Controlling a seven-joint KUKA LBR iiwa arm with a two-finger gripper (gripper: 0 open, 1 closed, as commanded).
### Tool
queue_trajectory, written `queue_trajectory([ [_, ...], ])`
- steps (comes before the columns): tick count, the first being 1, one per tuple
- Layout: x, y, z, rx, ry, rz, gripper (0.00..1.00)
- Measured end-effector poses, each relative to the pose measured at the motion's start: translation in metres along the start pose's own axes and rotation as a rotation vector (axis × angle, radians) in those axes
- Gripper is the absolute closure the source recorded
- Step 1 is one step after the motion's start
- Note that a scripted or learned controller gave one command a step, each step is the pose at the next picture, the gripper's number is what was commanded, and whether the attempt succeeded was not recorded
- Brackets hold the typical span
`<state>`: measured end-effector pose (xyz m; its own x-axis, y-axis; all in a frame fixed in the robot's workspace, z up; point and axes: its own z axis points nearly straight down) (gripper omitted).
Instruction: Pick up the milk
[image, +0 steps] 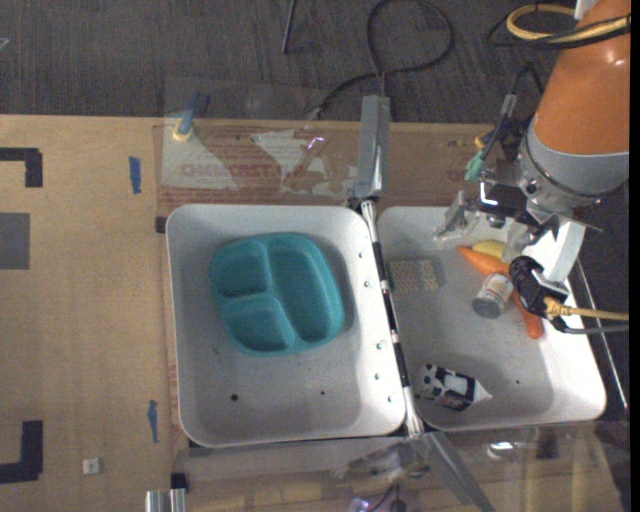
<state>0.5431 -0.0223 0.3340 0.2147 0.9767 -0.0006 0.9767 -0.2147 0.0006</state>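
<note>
The milk lies at the right bin's near-left corner, long axis along the near edge, well apart from the gripper (finger state indiscernible) by the far edge.

White bins: two, side by side on the tabletop; left bin, right bin.
Teal divided plates: one, in the left bin, with three compartments.
Milk cartons: one, black-and-white, lying near the right bin's front edge.
Carrots: two; one toward the right bin's back, the other just right of the can.
Cans: one, between the two carrots.
Yellow items: one, just behind the first carrot, kind unclear.
Blue tape strips on the tabletop: two, left of the left bin.
</note>
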Motion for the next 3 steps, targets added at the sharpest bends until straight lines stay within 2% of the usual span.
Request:
queue_trajectory([
  [1, 0.044, -0.047, 0.049, 0.004, 0.000, 0.044, 0.00],
  [2, -0.033, -0.059, 0.150, 0.003, 0.000, 0.023, 0.00],
  [3, -0.012, -0.063, 0.150, 0.002, 0.001, 0.051, 0.00],
])
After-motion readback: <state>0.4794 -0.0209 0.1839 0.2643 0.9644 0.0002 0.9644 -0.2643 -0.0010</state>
